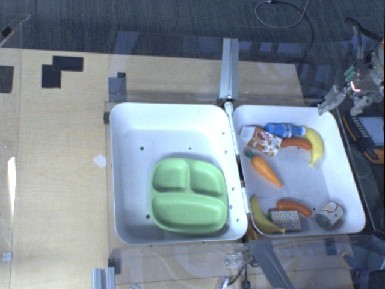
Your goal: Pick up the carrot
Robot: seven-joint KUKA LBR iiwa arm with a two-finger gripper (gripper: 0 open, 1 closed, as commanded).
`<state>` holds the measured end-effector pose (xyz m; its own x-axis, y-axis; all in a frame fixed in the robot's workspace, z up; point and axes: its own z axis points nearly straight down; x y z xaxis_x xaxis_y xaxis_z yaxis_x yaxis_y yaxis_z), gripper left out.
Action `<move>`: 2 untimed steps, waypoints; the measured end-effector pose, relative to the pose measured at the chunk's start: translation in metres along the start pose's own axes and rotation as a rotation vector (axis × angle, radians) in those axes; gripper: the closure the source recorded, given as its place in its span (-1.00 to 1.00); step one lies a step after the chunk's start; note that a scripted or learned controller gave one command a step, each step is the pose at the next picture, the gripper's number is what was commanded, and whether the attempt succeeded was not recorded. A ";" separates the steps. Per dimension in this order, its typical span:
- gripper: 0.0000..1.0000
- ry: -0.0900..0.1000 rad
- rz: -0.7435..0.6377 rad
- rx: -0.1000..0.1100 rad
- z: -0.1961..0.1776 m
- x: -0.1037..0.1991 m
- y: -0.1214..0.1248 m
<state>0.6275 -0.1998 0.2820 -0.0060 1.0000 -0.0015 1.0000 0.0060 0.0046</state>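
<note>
Gripper (348, 98) at the far right, past the right bin's (352, 179) far corner: blurred, partly cut off by the picture's edge, finger state impossible to tell. Sausage (296, 143) partly hidden under the blue bottle (285, 129) and behind the far banana (314, 147). Near banana (262, 216) partly covered by the grey block (285, 220). Label on the small carton (263, 141) too small to read. Can (329, 214) near the right corner too blurred to identify its print.
</note>
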 end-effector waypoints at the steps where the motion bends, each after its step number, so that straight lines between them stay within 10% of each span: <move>1: -1.00 0.000 0.000 0.000 0.000 0.000 0.000; 2: -1.00 0.001 -0.228 0.000 0.142 0.064 -0.034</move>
<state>0.5935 -0.1364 0.1398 -0.2315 0.9728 -0.0014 0.9728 0.2315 0.0043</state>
